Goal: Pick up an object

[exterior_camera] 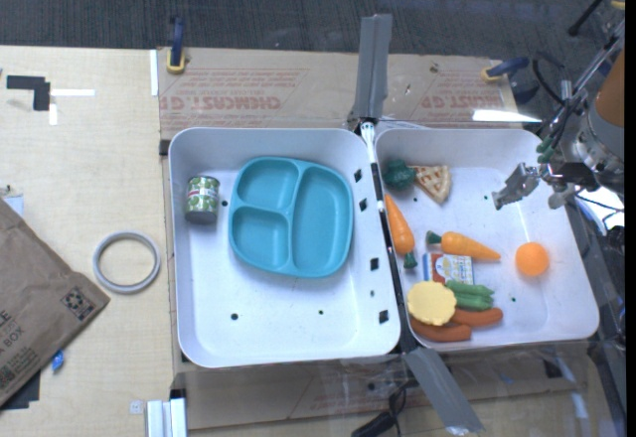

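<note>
My gripper (517, 185) hangs over the right bin (586, 306) near its back right corner, with nothing seen in it. Below it on the bin floor lie an orange ball (533, 259) and a carrot (467, 245). A second carrot (399, 224) lies along the bin's left wall. At the back are a pizza slice (433, 182) and a green vegetable (399, 173). At the front a yellow piece (431, 303), a green pod (471, 296) and a red sausage (449, 330) cluster together.
The left bin (199, 326) holds a teal divided plate (293, 217) and a small green-labelled can (202, 198). A tape ring (126, 259) and a cardboard box (35, 306) lie on the bench to the left. A grey divider (374, 68) stands behind the bins.
</note>
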`<act>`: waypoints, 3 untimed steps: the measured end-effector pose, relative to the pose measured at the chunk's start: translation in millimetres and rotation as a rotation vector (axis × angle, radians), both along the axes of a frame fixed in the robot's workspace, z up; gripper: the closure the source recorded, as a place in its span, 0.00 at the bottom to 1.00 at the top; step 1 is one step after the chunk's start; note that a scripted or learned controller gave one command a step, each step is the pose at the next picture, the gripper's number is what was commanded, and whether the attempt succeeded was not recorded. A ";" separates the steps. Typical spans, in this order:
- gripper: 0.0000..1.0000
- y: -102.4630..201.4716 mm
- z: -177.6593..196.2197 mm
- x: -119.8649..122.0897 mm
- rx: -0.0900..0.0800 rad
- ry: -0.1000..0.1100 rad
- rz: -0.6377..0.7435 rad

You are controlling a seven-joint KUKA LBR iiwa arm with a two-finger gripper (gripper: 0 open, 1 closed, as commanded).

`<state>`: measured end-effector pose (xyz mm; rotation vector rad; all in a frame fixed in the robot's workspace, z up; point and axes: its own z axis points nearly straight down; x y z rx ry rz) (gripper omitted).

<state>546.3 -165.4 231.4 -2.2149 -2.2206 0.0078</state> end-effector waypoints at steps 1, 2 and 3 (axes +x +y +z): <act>0.00 52.5 -134.6 -50.1 0.001 -0.005 -0.060; 0.00 69.9 -137.8 -64.1 -0.003 -0.018 -0.108; 0.00 78.8 -40.5 -60.1 -0.002 -0.006 -0.140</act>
